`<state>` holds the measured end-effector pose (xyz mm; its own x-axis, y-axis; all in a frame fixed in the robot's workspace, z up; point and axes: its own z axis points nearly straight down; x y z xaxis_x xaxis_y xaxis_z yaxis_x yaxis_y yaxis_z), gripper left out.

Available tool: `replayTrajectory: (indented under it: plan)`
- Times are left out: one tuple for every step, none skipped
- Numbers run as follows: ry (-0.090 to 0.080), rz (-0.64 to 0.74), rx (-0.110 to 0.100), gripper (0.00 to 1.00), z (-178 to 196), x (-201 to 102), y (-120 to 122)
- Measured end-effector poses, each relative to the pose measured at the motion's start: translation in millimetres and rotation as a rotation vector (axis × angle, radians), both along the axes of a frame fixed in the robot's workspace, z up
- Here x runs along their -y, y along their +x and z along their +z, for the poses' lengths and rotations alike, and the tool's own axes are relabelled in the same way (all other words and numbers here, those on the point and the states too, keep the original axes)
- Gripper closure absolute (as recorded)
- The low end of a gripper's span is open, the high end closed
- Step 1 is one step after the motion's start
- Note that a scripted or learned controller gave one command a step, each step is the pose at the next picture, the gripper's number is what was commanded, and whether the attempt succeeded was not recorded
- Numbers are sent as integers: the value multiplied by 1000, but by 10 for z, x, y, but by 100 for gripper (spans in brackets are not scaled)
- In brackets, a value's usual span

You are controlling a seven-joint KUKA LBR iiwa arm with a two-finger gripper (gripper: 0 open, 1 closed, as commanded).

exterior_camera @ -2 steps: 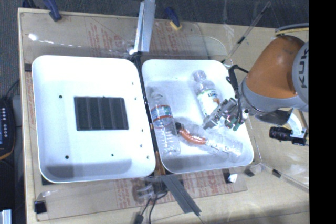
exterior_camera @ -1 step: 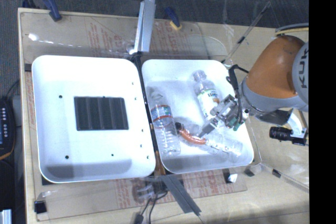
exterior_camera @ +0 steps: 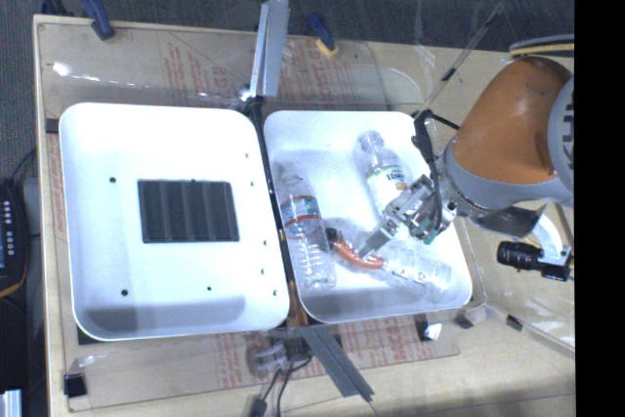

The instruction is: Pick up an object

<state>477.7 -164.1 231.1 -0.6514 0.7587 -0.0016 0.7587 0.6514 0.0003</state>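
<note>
My gripper [exterior_camera: 384, 231] hangs low over the right bin [exterior_camera: 322, 134], reaching in from the right below the orange band of the arm [exterior_camera: 508, 127]. Its tip sits just above an orange curved object [exterior_camera: 354, 256] on the bin floor. A clear bottle with a white label [exterior_camera: 381, 173] lies just behind the gripper. Left of it, along the bin's left wall, lies a clear bottle with a red label [exterior_camera: 305, 237]. A crumpled clear bottle [exterior_camera: 422, 269] lies under the gripper's right side, near the front right corner. I see nothing lifted off the floor.
The left bin [exterior_camera: 98, 142] holds a dark ribbed rectangle [exterior_camera: 187, 210] on its floor. A metal divider post [exterior_camera: 269, 44] stands behind the seam between the bins. Blue clamps [exterior_camera: 96, 13] grip the bench's back edge. Cables run along the right side.
</note>
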Motion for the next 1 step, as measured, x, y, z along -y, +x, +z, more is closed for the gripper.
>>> replayTrajectory:
  plan:
    - [-19,34,10,0,-1356,134,278]
